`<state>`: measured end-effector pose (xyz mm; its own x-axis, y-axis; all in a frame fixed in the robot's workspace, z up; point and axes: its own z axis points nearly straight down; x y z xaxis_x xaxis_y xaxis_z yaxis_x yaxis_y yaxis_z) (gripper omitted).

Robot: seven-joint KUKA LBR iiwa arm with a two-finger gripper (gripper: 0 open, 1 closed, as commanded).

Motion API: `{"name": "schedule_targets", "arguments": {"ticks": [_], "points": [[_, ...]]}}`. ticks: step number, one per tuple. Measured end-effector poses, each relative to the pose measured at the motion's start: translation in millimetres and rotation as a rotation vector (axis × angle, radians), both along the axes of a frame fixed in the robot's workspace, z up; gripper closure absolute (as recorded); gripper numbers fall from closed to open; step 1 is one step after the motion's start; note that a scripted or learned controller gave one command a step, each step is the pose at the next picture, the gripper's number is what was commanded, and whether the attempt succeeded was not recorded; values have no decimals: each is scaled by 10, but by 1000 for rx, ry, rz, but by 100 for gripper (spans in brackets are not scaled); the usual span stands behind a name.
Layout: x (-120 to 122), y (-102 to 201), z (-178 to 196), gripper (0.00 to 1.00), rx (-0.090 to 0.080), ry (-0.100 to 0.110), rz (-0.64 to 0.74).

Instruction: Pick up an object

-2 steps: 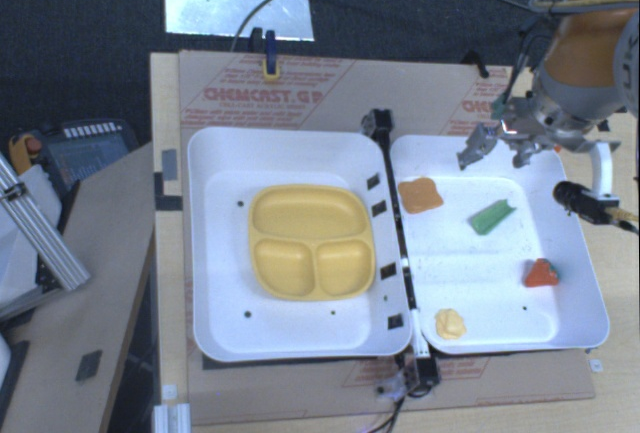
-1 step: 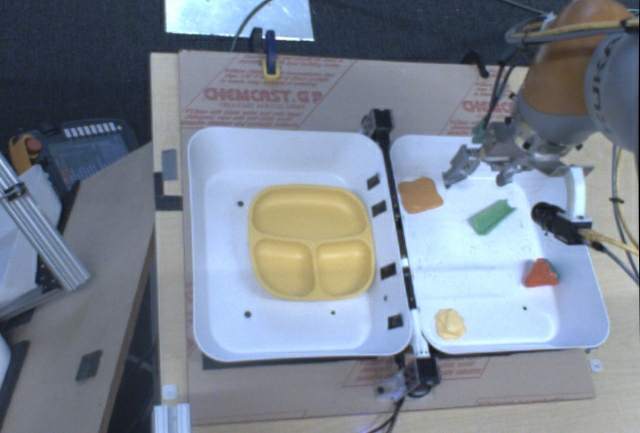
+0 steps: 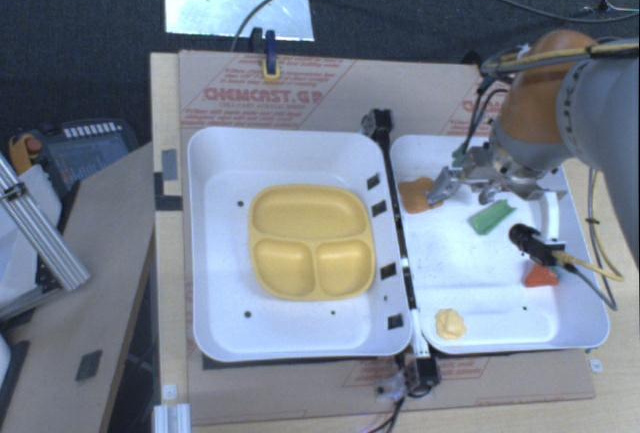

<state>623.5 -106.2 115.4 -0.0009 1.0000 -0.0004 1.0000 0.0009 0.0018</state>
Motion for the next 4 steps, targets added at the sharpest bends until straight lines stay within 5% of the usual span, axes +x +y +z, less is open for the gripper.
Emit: {"name": "schedule_targets", "arguments": {"ticks": [1,4], "points": [[6,-4,115,100,-1,-2,0],[128,162,1707,100,0,-1,4]]}}
